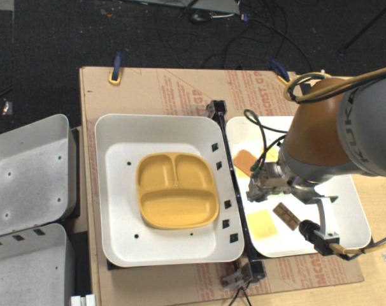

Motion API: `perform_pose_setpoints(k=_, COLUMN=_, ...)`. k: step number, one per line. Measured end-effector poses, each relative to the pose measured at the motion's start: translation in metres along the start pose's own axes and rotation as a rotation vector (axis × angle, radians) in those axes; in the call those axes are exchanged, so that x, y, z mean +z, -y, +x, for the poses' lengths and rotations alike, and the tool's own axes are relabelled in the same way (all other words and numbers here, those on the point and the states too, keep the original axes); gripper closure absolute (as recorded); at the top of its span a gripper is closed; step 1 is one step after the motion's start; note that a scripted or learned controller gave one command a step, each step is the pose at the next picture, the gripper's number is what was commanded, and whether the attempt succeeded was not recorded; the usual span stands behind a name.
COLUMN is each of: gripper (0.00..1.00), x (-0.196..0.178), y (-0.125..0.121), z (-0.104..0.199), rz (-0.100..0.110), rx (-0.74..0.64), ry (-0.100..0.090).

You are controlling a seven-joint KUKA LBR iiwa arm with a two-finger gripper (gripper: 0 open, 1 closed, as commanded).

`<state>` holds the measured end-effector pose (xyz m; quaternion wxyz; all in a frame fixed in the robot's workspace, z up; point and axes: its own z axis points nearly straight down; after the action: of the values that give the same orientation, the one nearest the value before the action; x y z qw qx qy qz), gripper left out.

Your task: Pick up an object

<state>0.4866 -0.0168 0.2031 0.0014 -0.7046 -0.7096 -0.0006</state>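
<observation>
- The grey arm with the orange band rises nearest the camera, bent over the right-hand shallow white bin.
- Its two-finger gripper hangs low in that bin; whether it is released or clenched, I cannot tell.
- Candidates in that bin: an orange flat piece at the far-left side, a pale yellow square and a small brown block nearer the front.
- Nothing looks lifted, so the pick seems not yet done.
- Left of that bin, a yellow divided plastic plate lies in the second bin.
</observation>
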Motion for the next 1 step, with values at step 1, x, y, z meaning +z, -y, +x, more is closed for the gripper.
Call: perform_pose_setpoints(k=1, gripper=1.00, x=-0.0006, y=-0.0074, z=0.0488, rz=-0.002, rx=-0.001, ry=0.001)
